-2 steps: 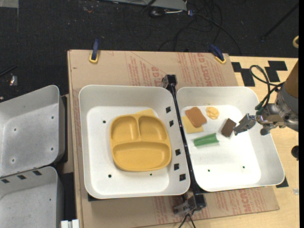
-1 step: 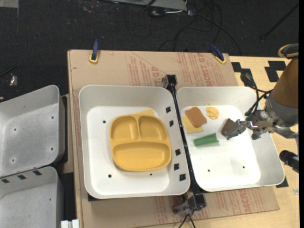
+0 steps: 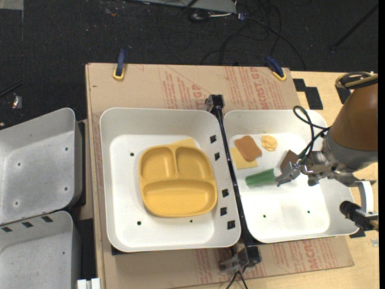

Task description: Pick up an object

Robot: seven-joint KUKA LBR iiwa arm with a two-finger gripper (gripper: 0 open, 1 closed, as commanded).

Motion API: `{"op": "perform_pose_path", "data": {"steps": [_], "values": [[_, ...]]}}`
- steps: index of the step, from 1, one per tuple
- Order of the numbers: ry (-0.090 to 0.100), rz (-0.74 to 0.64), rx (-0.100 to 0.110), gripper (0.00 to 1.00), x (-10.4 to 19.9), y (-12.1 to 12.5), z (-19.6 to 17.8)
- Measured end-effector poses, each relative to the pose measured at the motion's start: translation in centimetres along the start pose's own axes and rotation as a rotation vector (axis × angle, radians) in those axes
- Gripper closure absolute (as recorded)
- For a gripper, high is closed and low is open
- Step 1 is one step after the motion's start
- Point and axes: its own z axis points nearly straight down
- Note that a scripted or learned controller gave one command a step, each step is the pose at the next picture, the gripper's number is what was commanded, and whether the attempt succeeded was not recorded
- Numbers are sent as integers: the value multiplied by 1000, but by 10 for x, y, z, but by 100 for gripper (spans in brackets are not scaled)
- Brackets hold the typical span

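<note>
Fingers are right up against the green block's right end, but I honestly can't tell if they're clamped on it or just touching. The gripper sits low in the right bin. Block lies flat near the bin's left wall, just below a brown slab and a small yellow piece. A yellow tray is in the left bin.

In the right bin, the near half of the floor is lying open from wall to wall. The green cylinder, brown block and yellow piece are crowding its far left corner, beside the divider. The yellow tray is filling the left bin's centre, leaving margins along its walls.
</note>
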Motion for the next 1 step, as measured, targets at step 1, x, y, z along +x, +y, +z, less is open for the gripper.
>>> {"op": "perform_pose_path", "data": {"steps": [1], "values": [[0, 0, -1, 0, 5, 6, 60]]}}
